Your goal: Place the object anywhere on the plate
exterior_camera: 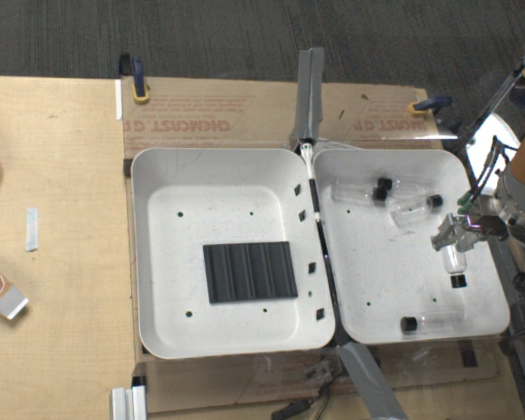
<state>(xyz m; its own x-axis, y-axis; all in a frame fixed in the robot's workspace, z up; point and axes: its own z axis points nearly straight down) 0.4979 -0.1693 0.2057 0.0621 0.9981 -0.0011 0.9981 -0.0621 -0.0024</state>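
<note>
A dark ribbed plate [249, 271] lies flat in the middle of the left bin [157, 234]. Several clear vials with black caps are in the right bin [367, 269]: one near the back [381, 189], one beside it [429, 203], one at the front edge [411, 324]. My gripper [453, 237] hangs over the right side of the right bin. A clear vial [456, 265] with its black cap toward the front sits right below the gripper, its top end meeting the gripper. Whether it is held or lies on the bin floor is unclear.
A grey divider bar [309, 103] runs between the bins at the back. Clamps [136, 81] [429, 106] hold cardboard behind the bins. On the wooden bench at the left lie a small grey strip [31, 230] and a wrapped item [2, 293].
</note>
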